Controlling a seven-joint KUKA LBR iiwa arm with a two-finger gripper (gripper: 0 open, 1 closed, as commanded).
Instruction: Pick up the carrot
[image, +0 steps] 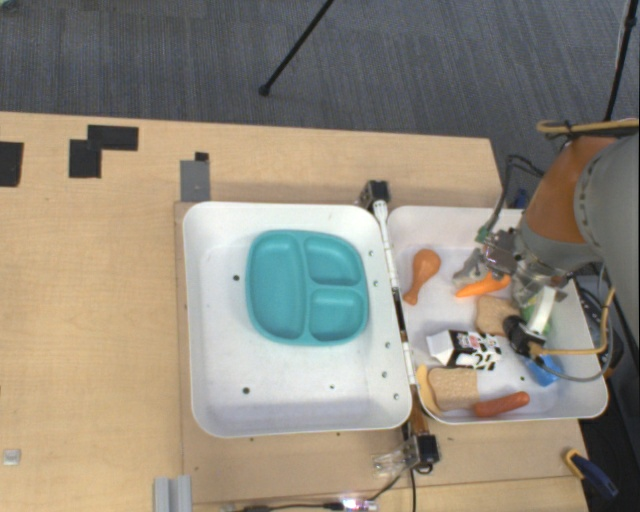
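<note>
Bench: light wood top (90, 330) under grey carpet, with two shallow white bins side by side on it.
Left bin: white tray (215, 400) carrying a teal divided plate (305, 288) pretty much in its middle.
Right bin: white tray (590, 400) with all the clutter in it.
Carrot: small orange carrot (481, 288) lying toward the right bin's far right, tilted, tip pointing at the bin's left wall.
Gripper: gripper (497, 262) sits right over the carrot's thicker end; can't tell how wide it's spread or whether it's got the carrot at all, too cluttered there.
Arm: grey with orange band (555, 195), coming in over the right bin's far right corner.
Other stuff: drumstick-looking toy (421, 272) near the left wall, black-and-white box (470, 350) mid-bin, bread slice (453, 387) and red sausage (500, 404) along the near edge, something blue (541, 372) by the right wall.
</note>
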